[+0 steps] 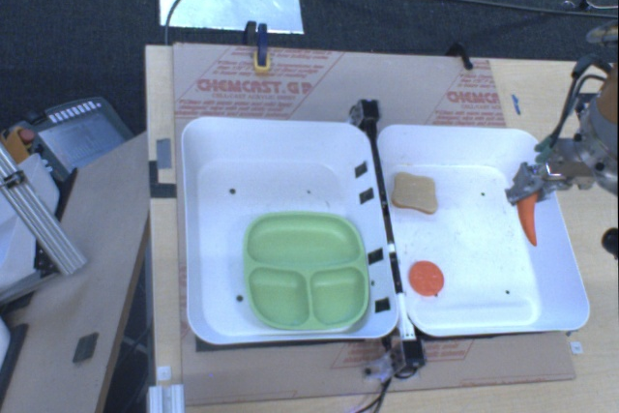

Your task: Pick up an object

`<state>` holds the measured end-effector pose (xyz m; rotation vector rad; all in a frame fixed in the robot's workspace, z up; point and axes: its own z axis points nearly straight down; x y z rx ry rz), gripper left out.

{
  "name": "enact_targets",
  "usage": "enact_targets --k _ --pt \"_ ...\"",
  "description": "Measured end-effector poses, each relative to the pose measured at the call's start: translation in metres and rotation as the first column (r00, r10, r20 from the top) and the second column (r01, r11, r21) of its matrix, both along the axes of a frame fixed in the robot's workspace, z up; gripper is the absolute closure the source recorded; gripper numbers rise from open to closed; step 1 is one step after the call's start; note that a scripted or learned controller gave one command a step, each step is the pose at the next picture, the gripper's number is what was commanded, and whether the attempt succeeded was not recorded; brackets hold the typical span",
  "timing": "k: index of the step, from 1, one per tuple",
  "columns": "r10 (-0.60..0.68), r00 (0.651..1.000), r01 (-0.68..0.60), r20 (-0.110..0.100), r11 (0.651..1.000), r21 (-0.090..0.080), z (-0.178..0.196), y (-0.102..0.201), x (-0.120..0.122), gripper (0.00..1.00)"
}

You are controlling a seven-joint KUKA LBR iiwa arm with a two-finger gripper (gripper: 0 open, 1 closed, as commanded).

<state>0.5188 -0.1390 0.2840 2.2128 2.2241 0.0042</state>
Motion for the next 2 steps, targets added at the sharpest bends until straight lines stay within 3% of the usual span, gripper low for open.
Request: enact_targets --k 2 --pt "0.004 1.0 -0.004 -0.002 1.0 0.002 -0.019 0.101 0.033 1.0"
